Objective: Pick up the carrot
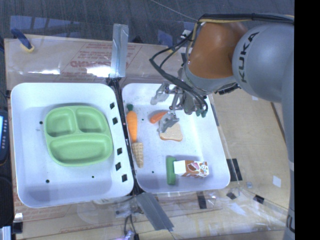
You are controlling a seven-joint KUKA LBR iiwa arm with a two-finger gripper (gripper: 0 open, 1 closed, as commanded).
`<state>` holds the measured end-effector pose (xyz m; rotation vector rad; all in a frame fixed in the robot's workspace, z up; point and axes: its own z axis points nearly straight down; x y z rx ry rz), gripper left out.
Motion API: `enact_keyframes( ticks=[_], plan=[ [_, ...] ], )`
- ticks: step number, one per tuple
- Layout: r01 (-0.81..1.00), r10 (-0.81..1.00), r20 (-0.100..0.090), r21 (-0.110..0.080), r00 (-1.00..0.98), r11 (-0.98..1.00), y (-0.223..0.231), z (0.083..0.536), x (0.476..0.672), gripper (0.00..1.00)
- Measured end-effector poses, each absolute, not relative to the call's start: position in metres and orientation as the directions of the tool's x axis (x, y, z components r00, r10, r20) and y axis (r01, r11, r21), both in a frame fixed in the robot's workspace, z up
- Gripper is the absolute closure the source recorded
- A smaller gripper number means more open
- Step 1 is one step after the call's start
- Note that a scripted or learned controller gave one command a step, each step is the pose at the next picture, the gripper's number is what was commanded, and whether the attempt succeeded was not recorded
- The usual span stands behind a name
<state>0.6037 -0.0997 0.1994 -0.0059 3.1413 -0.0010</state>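
Hovering with jaws [171,118] parted and holding nothing, just above the bread slice [171,133], carrot [132,126] lying ungrasped well left by the bin wall.

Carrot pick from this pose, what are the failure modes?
1. The gripper sits over the bread slice and a small orange-red piece, well right of the carrot. Closing here would likely grab the wrong item.
2. The carrot lies along the right bin's left wall, so a finger may hit the wall instead of getting beside it.
3. The ice cream cone is right at the carrot's lower end and could be dragged along.
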Motion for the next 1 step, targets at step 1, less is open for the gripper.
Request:
enact_keyframes(
  ticks=[1],
  plan=[
    [0.157,0.157,0.005,-0.002,-0.988,0.988,-0.0929,0.0886,0.6537,0.0]
  ],
)
